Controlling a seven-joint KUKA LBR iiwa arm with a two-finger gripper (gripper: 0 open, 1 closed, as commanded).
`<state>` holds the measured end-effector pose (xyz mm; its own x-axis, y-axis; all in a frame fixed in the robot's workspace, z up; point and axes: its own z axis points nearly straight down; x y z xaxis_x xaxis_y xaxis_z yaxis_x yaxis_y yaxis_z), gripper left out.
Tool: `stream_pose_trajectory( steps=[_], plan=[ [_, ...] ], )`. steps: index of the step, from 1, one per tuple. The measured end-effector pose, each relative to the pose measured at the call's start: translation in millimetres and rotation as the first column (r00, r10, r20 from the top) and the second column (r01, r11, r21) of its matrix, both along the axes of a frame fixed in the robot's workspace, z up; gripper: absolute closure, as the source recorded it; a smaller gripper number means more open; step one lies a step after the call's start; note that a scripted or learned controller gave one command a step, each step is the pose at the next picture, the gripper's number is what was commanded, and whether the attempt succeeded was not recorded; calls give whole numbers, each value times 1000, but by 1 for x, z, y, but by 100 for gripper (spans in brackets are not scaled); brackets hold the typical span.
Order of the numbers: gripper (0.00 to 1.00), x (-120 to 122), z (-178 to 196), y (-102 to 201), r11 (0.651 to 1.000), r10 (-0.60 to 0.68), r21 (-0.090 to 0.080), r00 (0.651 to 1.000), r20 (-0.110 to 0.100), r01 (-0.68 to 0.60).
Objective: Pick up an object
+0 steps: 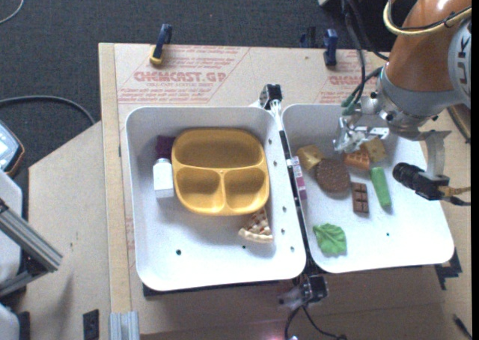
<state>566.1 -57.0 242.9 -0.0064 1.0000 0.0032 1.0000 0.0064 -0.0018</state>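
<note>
two shallow white bins sit side by side on a board-topped bench over dark floor. the gripper (358,135) hangs over the right bin (419,245), whether open or shut cannot be told. toy food clusters just below it: a waffle piece (358,160) almost under the tip, a brown cookie (332,176) down and left. the green stick (381,187) and chocolate bar (361,199) lie lengthwise toward the bin's near edge. the waffle looks the nearest target.
</note>
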Motion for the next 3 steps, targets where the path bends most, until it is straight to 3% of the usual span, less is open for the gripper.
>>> stream_pose_trajectory(
  steps=[1, 2, 3],
  plan=[
    [100, 12, -1, 55, 1000, 0, -1, 1000, 3, 0],
    [100, 9, -2, 109, 1000, 0, -1, 1000, 2, 0],
    [100, 9, -9, 138, 1000, -3, -2, 1000, -1, 3]
  ],
)
